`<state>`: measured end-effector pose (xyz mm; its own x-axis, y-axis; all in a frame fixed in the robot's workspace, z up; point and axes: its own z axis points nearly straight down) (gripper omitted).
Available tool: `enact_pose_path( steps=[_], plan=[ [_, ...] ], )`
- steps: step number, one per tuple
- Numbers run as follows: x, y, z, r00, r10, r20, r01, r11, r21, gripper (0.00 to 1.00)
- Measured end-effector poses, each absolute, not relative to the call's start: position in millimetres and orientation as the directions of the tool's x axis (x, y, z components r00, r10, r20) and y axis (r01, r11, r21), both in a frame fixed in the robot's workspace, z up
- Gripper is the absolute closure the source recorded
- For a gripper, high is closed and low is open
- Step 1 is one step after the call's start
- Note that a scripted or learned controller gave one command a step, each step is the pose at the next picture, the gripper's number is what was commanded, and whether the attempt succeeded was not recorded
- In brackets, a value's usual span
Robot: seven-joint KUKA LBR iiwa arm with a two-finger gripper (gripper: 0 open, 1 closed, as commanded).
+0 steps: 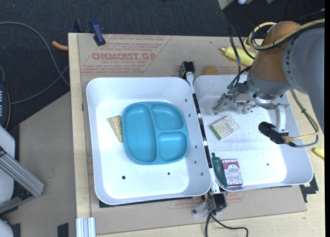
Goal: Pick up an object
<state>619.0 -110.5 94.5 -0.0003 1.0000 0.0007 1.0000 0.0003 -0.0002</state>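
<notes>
Nearby, blue plate (154, 132) beside cracker (115, 125).

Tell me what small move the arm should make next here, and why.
Probably a short shift toward the patterned square pad and a descent onto it. The gripper hovers in the right bin just above-right of the pad in the view, with nothing seen between its fingers, and that pad lies flat and closest.
</notes>
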Motion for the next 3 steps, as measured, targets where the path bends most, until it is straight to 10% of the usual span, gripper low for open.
enact_pose_path(
  steps=[1, 3],
  plan=[
    [651.9, -147, 130, 0.000, 1.000, -0.002, 1.000, 0.000, 0.003, 0.00],
    [586.8, -95, 84, 0.001, 1.000, 0.001, 1.000, -0.001, -0.002, 0.00]
  ],
)
